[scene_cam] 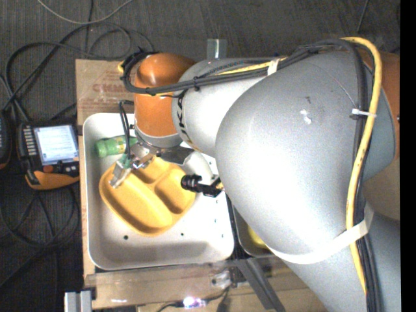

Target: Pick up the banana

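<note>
My gripper (122, 172) hangs low over the left bin (156, 255), at the upper left rim of a yellow divided tray (153, 203) that lies tilted in that bin. A green object (110, 147) lies just behind the gripper, near the bin's far left corner. A yellow sliver (255, 240) peeks out under the arm in the right bin (240, 226); I cannot tell whether it is the banana. The grey arm with its orange band (159, 99) covers nearly all of the right bin.
A black knob (195, 184) on the wrist sits over the tray's right edge. A small device with a lit screen (55, 145) lies on the floor left of the bench, among cables. Bare white bin floor (117, 239) shows at the front left.
</note>
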You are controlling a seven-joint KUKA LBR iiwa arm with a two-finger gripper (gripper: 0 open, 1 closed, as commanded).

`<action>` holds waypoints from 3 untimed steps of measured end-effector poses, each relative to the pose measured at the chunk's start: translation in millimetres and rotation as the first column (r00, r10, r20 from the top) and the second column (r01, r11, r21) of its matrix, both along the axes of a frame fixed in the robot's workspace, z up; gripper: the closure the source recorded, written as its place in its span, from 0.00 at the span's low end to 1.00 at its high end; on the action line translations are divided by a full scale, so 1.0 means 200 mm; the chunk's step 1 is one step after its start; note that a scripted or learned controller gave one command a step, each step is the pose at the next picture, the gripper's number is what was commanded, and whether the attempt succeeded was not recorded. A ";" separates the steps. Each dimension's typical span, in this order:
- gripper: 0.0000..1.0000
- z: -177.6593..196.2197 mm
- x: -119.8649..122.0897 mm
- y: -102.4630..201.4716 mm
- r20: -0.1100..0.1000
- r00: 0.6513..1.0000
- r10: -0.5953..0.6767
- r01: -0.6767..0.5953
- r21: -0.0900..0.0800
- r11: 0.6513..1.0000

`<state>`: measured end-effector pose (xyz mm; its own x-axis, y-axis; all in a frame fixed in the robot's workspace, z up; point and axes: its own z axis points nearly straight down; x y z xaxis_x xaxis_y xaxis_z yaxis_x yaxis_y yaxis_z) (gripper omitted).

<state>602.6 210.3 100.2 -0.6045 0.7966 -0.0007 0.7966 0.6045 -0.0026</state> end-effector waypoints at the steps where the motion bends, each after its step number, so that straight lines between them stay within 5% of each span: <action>1: 0.00 0.75 -0.05 -0.36 0.003 0.996 -0.087 0.087 -0.001 0.996; 2: 0.00 0.26 -0.38 -0.35 -0.003 1.000 0.028 -0.028 0.001 1.000; 3: 0.00 0.05 0.11 -0.15 0.009 0.995 0.097 -0.097 0.004 0.995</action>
<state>625.4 179.4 109.5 -0.6785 0.7346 -0.0026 0.7345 0.6785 0.0070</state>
